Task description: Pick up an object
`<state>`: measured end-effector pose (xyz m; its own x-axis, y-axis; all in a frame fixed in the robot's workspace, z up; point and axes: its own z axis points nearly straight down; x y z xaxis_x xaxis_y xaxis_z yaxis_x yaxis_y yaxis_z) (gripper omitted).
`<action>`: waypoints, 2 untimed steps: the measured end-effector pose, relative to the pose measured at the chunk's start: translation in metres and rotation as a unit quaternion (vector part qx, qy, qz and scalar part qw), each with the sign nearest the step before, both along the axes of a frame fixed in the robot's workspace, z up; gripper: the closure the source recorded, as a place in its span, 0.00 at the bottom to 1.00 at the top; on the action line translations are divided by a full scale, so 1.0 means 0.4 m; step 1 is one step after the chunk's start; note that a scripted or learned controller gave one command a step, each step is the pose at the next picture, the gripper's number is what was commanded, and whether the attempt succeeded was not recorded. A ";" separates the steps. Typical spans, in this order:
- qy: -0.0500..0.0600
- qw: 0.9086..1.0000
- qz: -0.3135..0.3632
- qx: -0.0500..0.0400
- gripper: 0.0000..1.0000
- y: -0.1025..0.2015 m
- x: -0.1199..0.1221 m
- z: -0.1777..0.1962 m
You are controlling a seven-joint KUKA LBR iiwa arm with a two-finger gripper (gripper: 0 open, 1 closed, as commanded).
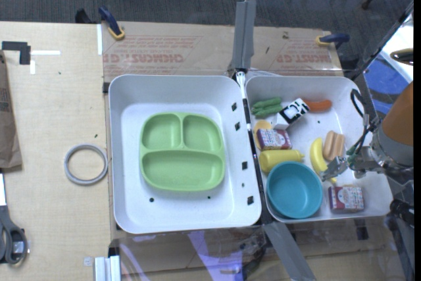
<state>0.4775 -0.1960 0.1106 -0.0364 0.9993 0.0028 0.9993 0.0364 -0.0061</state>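
Two white bins [118, 141] sat side by side. The left one held one green plate [182, 151]. The right one held one blue bowl [294, 189], one banana [317, 156], one hot dog [333, 145], one carrot [320, 104], one green pea pod [266, 106], one black-and-white toy [293, 110], one yellow bottle [281, 158] and two small red packets [273, 139]. One tape ring [86, 163] lay on the bench.

You see two white bins [118, 141]: one holds a light green divided plate [182, 151], the other a blue bowl [294, 189], a yellow banana [317, 156], green pea pods [266, 106], an orange carrot [320, 104] and a black-and-white toy [293, 110].
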 end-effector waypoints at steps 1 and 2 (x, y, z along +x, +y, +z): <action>0.000 0.993 -0.121 -0.001 0.00 0.072 0.089 -0.054; 0.002 0.993 -0.121 -0.001 1.00 0.073 0.088 -0.037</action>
